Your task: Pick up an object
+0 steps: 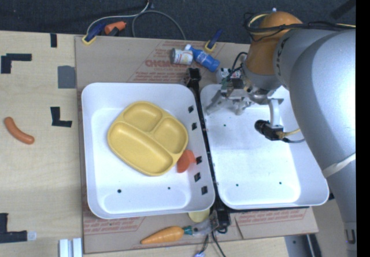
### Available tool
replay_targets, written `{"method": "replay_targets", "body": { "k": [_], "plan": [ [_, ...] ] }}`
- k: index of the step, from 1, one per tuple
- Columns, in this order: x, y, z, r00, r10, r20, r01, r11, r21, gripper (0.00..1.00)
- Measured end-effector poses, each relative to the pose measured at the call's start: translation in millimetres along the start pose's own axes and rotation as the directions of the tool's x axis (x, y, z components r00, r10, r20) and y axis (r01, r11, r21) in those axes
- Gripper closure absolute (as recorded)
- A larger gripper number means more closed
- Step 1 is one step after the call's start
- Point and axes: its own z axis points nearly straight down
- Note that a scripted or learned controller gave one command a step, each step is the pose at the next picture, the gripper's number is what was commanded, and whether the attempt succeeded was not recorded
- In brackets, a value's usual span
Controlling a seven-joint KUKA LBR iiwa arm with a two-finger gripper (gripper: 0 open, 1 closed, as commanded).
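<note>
A yellow divided plate [148,137] lies in the left white bin [98,192]. A small orange-red piece [185,161] rests against the plate's right edge. My gripper [228,100] hangs over the far left corner of the right white bin [272,192], close to the divider between the bins. Nothing is visible in it. The grey arm with its orange band [272,30] covers the right bin's far right part.
A toy carrot [163,235] lies on the cardboard in front of the bins. A blue and white bottle [195,56] lies behind them, near clamps and a cable. An orange sausage [18,130] sits on the bench at far left.
</note>
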Motion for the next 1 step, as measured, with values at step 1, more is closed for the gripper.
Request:
{"method": "replay_targets", "body": {
  "k": [1],
  "plan": [
    [-1.2,-6.7,-0.4,1.0,0.001,0.0,-0.001,1.0,-0.008,0.0]
  ]
}}
